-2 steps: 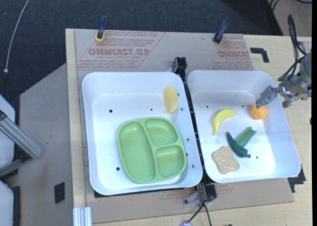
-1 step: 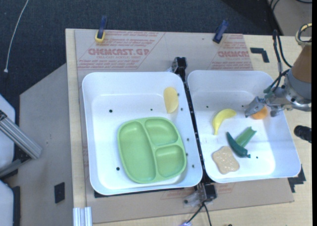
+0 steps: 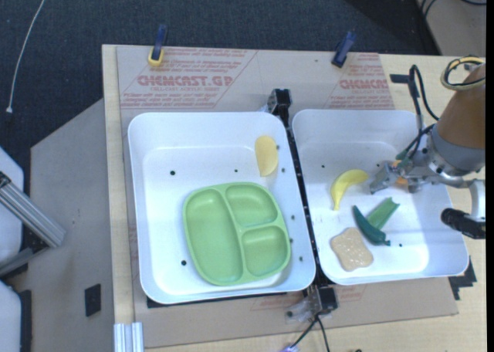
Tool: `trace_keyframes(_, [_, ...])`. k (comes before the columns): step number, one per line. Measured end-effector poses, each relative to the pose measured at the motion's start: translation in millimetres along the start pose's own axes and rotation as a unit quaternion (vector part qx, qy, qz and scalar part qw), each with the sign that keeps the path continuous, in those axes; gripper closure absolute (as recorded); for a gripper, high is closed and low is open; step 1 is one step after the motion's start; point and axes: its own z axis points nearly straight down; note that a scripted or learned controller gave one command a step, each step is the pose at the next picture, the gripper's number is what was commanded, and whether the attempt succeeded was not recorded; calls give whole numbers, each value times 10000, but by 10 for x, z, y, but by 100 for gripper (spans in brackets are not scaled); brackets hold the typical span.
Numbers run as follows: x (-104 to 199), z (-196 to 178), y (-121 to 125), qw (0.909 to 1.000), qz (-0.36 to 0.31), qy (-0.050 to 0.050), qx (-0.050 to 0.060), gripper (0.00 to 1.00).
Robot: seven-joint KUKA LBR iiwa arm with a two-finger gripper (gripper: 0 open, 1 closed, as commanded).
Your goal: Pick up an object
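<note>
In the right bin [image 3: 409, 130] lie a yellow banana [image 3: 346, 186], a green and teal tool-like object [image 3: 376, 218] and a tan bread-like piece [image 3: 351, 248]. My gripper [image 3: 387, 178] hangs low over the right bin's middle, just right of the banana and just above the green object. It sits close to both, and nothing visibly hangs from it. The grey wrist and orange band [image 3: 465, 115] rise behind it at the right edge.
The left bin [image 3: 154, 157] holds a green divided plate [image 3: 235, 231] and a pale yellow chip-like piece [image 3: 266, 155] near its right wall. A black clamp [image 3: 279, 100] sits where the bins meet at the back. Cables [image 3: 417, 96] run beside the arm.
</note>
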Motion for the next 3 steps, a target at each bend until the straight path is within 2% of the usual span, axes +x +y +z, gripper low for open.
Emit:
trace_keyframes(1, [-7, -134, 12, 10000, 2, -14, -29, 100])
trace_keyframes(3, [108, -1122, 26, 10000, -5, -27, -60, 100])
